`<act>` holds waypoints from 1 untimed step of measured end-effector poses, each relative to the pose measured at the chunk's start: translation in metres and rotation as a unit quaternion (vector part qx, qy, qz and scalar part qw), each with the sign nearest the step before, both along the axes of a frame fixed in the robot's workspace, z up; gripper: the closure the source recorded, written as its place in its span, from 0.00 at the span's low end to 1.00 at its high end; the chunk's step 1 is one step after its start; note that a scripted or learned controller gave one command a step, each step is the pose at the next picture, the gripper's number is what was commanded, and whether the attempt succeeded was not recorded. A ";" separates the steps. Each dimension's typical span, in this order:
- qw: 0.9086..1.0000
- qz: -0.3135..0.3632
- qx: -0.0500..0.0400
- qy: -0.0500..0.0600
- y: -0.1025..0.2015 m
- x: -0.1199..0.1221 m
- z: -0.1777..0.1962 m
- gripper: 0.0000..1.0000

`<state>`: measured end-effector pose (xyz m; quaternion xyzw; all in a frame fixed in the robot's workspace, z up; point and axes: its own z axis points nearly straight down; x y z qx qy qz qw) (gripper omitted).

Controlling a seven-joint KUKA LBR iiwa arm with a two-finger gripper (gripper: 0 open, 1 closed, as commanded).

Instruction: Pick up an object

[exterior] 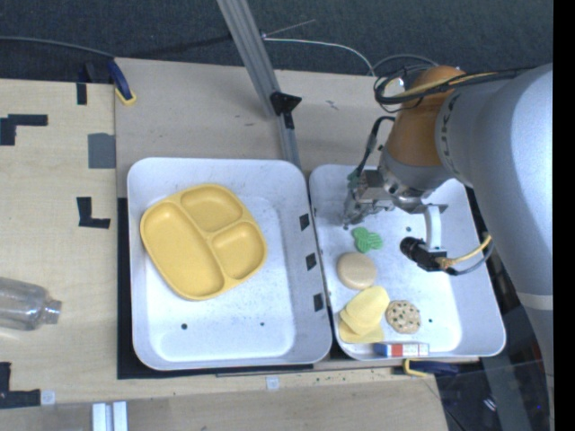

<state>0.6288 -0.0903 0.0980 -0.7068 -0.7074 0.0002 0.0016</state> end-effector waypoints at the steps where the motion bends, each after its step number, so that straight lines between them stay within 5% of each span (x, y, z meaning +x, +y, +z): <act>1: 1.000 -0.002 -0.001 -0.002 -0.019 -0.059 -0.008 1.00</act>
